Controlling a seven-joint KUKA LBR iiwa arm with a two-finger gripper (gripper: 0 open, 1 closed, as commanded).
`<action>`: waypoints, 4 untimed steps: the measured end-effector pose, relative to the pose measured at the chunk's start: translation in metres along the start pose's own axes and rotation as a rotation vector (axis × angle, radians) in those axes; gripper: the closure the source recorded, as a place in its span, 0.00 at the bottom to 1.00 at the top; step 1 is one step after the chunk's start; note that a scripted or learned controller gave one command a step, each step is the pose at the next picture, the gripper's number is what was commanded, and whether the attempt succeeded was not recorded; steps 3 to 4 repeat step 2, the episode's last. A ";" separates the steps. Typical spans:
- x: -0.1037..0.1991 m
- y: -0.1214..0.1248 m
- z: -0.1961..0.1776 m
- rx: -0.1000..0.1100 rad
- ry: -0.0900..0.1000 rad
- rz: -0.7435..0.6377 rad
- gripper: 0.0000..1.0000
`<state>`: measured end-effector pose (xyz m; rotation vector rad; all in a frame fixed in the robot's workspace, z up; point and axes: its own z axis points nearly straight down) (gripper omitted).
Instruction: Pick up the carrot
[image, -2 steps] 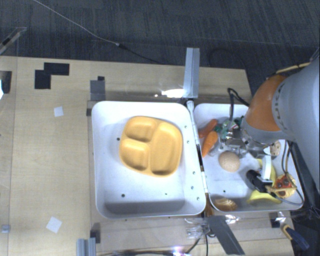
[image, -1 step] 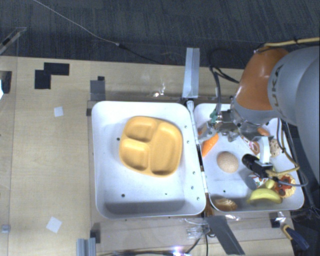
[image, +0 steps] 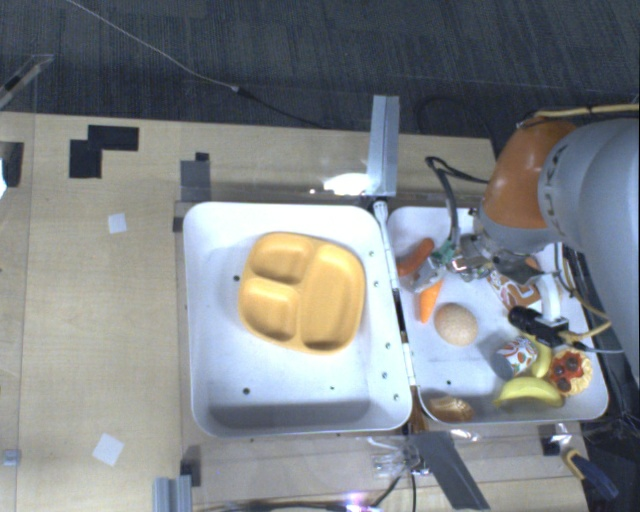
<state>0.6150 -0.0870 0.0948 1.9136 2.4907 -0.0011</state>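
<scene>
Arm: we see the grey arm (image: 600, 190) looming largest, entering at 3 o'clock, its orange band (image: 520, 190) above the wrist.
Gripper: we place the gripper (image: 448, 262) low over the upper left part of the right bin; whether its fingers are apart or together, we cannot tell.
Carrot: we find the carrot (image: 428, 300) in the right bin, at 7 o'clock from the gripper and just beside it, pointing down toward 6 o'clock, resting near the bin's left wall.
Orange piece: we note a second orange piece (image: 414, 258) at 9 o'clock from the gripper, close to it.
Round bun: we see a tan round bun (image: 456, 324) at 4 o'clock from the carrot, just beside it.
Banana: we see a banana (image: 530, 390) at 5 o'clock in the right bin.
Right bin: we see its white rim (image: 510, 415) holding several small items.
Left bin: we see its white floor (image: 215, 350) bearing a yellow divided tray (image: 300, 290) near the centre.
Bench: we see pale wood (image: 90, 330) at 9 o'clock.
</scene>
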 end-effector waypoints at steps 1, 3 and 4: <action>0.002 0.004 -0.014 -0.010 -0.003 -0.009 1.00; 0.005 0.023 -0.094 -0.011 -0.002 0.133 1.00; 0.005 0.023 -0.094 -0.011 -0.002 0.133 1.00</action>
